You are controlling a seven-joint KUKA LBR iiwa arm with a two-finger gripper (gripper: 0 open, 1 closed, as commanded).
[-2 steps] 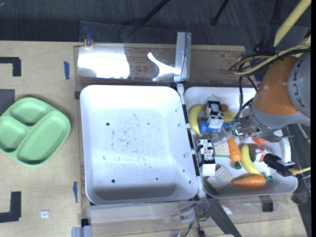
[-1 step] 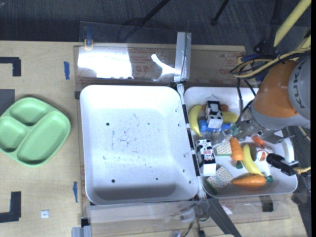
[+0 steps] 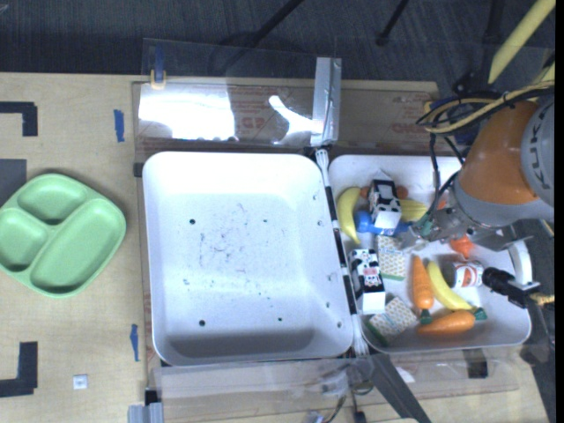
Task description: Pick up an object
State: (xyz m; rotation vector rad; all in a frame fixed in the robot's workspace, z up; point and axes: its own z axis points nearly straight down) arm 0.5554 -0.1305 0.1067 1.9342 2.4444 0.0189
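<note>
The left bin (image 3: 233,254), the biggest thing on the bench, serves as landmark; its floor is bare white with faint scuffs. Touching its right wall sits the right bin (image 3: 515,324), crowded with toys. The arm (image 3: 507,161), grey with its orange band, reaches over that bin's far right part. Left of the landmark, well apart on the wood, lies a green divided plate (image 3: 57,233).

Inside the right bin, nearest the shared wall, are a yellow banana (image 3: 348,211), a black-and-white cow figure (image 3: 382,199) and a second cow figure (image 3: 366,270). Further right lie a carrot (image 3: 421,285), another banana (image 3: 448,289) and a second carrot (image 3: 449,322) at the near edge.

The gripper (image 3: 438,226) hangs just right of the upper cow, above the first carrot. Perhaps it touches a small teal piece there; whether its fingers are spread or closed I cannot tell.
</note>
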